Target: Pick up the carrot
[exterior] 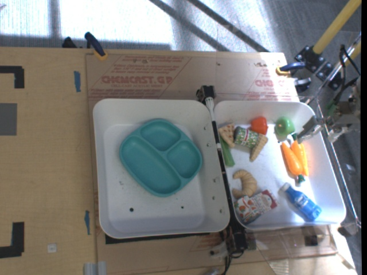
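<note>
- Camera view, nearest edge first: blue bottle (301, 203) lies in the right bin's near right corner, tilted, cap toward the carrot.
- Just left of it, a red-and-white snack pouch (256, 205) lies flat, with a croissant (246, 180) touching its far side.
- Right bin (336, 176) is the one that matters; left bin (106, 171) bears a teal divided plate (160, 156), no part in this task.
- Carrot (295, 158) lies in the right bin, right half, close to the right wall, roughly mid-depth.
- Carrot's long axis runs near to far, slightly slanted; thick orange end far, thin end near with a dark tip by the bottle's cap.
- Green apple-like fruit (284, 125) sits just beyond the carrot's far end, near but seemingly apart.
- Red pepper or tomato (259, 124) and a small labelled can (248, 137) lie further left, well apart from the carrot.
- Gripper (307, 130) hangs at the bin's right rim, just beyond and right of the carrot's far end; arm comes in from the right.
- Gripper state: cannot tell, it's dark and cluttered against the rig behind.
- Nothing visibly held; carrot rests on the bin floor.
- Judgement: carrot lies toward the camera and slightly left of the tool, so a short pull-in plus descent is called for.
- Judgement: closing across the carrot's width, left-right, suits best; risk is nudging the green fruit or the right wall.
</note>
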Motion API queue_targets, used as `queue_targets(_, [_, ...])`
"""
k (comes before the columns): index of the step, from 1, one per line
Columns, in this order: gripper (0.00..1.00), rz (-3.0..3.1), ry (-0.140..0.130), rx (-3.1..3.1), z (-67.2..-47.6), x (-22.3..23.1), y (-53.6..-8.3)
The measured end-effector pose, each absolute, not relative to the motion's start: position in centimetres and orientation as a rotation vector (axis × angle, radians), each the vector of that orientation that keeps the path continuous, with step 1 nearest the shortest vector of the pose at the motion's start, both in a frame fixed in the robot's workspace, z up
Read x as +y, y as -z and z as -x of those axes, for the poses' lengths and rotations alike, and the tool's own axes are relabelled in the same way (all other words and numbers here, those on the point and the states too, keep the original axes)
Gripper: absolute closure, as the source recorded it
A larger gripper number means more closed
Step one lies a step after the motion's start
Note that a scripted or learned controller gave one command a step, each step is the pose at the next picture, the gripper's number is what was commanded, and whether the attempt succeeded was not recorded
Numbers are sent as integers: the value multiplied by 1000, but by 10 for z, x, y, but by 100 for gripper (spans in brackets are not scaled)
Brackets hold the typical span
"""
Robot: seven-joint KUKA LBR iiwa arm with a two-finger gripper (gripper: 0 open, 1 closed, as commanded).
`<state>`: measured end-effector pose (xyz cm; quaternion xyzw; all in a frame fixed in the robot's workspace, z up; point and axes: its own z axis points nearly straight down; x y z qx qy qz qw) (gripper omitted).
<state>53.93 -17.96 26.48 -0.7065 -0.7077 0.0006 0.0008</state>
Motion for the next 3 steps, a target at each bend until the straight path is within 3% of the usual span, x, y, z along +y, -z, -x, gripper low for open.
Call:
queue_targets(1, [0,2237,-8,-2192,-517,-188,-166])
queue_targets(2, [0,2595,19,-1745,-545,-204,-99])
queue_targets(3, [100,2594,7,-1751,-543,-207,-107])
